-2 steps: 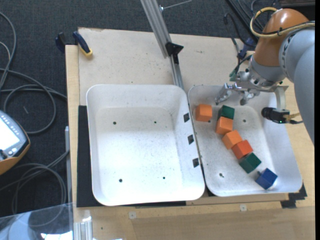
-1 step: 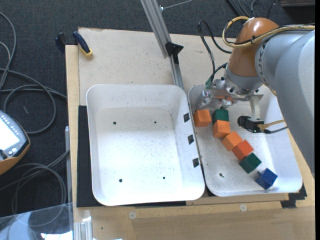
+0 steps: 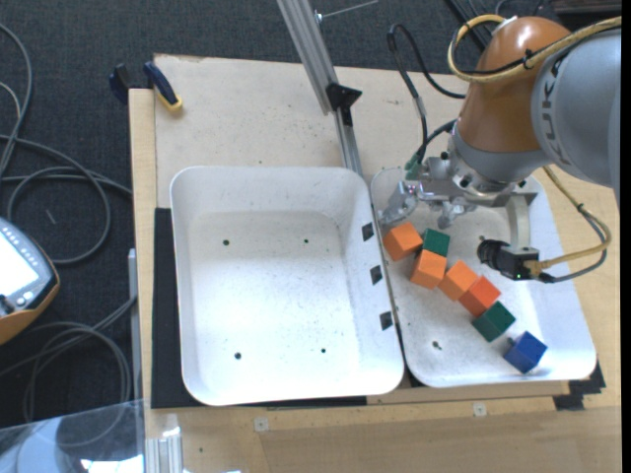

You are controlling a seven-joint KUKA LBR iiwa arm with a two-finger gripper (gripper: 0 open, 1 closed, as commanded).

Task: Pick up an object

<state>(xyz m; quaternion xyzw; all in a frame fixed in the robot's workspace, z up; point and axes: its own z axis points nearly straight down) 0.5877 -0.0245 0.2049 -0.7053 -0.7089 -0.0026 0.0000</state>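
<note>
Several small blocks lie in a diagonal line in the right bin [image 3: 562, 294]. From the top left they are an orange block [image 3: 401, 239], a dark green block [image 3: 436, 242], an orange block [image 3: 428, 268], another orange block [image 3: 459, 280], a red-orange block [image 3: 482, 295], a green block [image 3: 494, 320] and a blue block [image 3: 526, 351]. My gripper [image 3: 426, 198] hangs low at the bin's far left corner, just behind the first orange block and the dark green one. The wrist hides much of it, and I see no block in it.
The left bin [image 3: 197, 294] sits beside the right one, their rims touching along the middle. A slanted metal rail [image 3: 315, 47] runs down to the bins' far junction. A black cable with a connector [image 3: 508, 259] hangs over the right bin. A blue and yellow clamp [image 3: 163, 85] lies at the bench's far left.
</note>
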